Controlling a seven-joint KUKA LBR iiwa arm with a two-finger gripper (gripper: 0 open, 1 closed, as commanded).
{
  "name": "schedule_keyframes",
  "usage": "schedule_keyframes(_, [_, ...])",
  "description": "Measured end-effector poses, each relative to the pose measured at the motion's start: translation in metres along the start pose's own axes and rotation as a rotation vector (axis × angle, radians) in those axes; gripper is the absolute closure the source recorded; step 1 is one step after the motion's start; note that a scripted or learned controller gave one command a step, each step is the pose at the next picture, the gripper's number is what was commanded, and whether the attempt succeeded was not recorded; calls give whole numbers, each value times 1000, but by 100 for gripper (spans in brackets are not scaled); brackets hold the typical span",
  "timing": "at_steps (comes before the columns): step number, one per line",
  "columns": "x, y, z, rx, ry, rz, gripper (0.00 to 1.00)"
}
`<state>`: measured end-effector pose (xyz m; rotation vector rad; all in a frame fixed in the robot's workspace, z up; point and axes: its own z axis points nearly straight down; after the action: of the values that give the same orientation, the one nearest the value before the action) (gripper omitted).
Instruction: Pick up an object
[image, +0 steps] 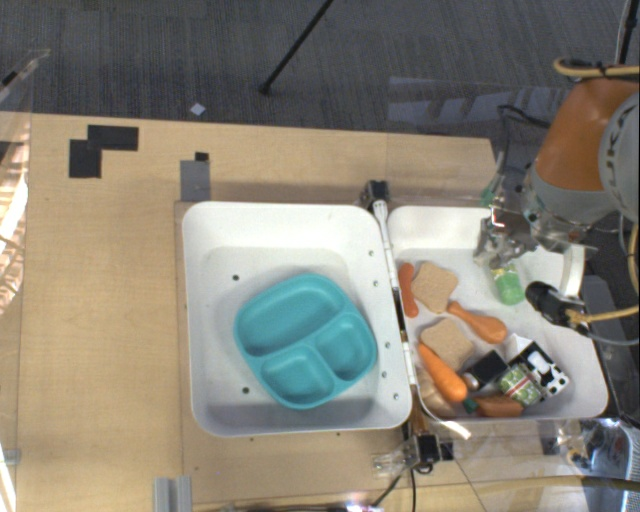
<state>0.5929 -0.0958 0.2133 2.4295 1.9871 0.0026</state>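
My gripper (497, 250) hangs over the back of the right bin (440, 222), right above a small green object (510, 288) whose top end reaches up to it. I cannot make out whether the green object is gripped. In front of it lie two tan bread slices (435, 285) (450, 342), an orange carrot (478, 322), a second carrot (443, 372) and a thin orange stick (406, 288) by the left wall.
A black block (487, 367), a green can (520, 383), a black-and-white patterned piece (548, 372) and a brown sausage (500, 406) crowd the right bin's front corner. The left bin (215, 250) holds a teal divided plate (305, 340).
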Motion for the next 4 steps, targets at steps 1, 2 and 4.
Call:
schedule_keyframes(1, [1,0,0,0,1,-3,0])
schedule_keyframes(2, [-49,17,119,-14,-1,-129,0])
schedule_keyframes(4, [-47,-44,105,-33,3,-104,100])
